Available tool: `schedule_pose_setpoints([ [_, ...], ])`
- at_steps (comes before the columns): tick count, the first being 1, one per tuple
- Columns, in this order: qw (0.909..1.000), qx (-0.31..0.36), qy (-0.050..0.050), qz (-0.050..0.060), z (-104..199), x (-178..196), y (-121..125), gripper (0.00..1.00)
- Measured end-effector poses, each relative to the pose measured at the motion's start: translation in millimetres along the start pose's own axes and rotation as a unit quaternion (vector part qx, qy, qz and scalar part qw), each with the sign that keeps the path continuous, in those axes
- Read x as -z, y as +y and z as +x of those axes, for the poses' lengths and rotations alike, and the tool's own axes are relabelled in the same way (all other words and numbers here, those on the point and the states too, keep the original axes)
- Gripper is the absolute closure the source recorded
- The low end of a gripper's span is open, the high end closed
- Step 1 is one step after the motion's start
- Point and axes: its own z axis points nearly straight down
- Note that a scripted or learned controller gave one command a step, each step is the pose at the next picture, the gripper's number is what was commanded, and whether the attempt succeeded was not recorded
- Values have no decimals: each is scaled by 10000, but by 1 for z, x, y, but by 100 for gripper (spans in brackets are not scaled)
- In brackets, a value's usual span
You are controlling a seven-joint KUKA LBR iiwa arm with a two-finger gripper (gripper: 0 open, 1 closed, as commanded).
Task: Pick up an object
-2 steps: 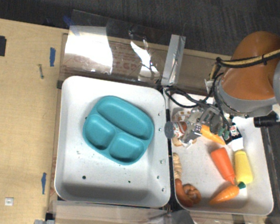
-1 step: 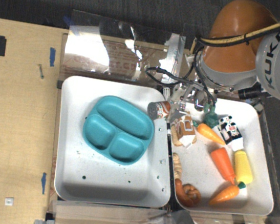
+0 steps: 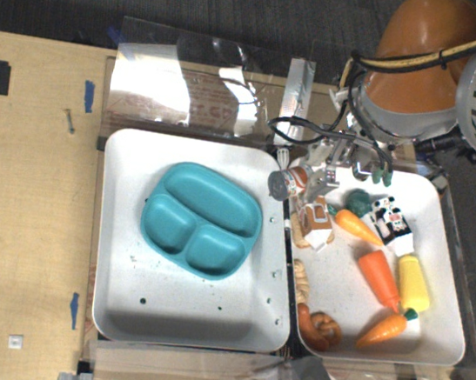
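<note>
- Brown bench [image 3: 13,223] carries two white bins side by side: left bin [image 3: 112,272] and right bin [image 3: 449,285].
- Left bin holds a teal divided tray [image 3: 201,218], set toward its upper middle.
- Right bin holds several items:
  - a large carrot [image 3: 379,277] near the centre, lying at a slant;
  - a small carrot [image 3: 357,225] above it;
  - a third carrot [image 3: 382,329] at the lower edge;
  - a yellow corn cob [image 3: 414,286] just beside the large carrot, on its right;
  - a black-and-white toy [image 3: 388,219] near the upper right;
  - a brown pretzel [image 3: 320,328] in the lower left corner.
- Arm [image 3: 419,61] enters from the upper right, orange band visible, cables looped around the wrist.
- Gripper [image 3: 316,206] sits low over the upper left corner of the right bin, close to the divider between the bins.
- Finger opening cannot be determined; wrist hardware and cables obscure the tips, and no item is seen between them.
</note>
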Motion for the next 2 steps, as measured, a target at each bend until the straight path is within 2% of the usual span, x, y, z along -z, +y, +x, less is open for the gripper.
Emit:
schedule_pose_setpoints([
  [1,10000,5,-55,-5,-2,13,1,100],
  [2,9989,-466,0,-5,-27,36,21,100],
])
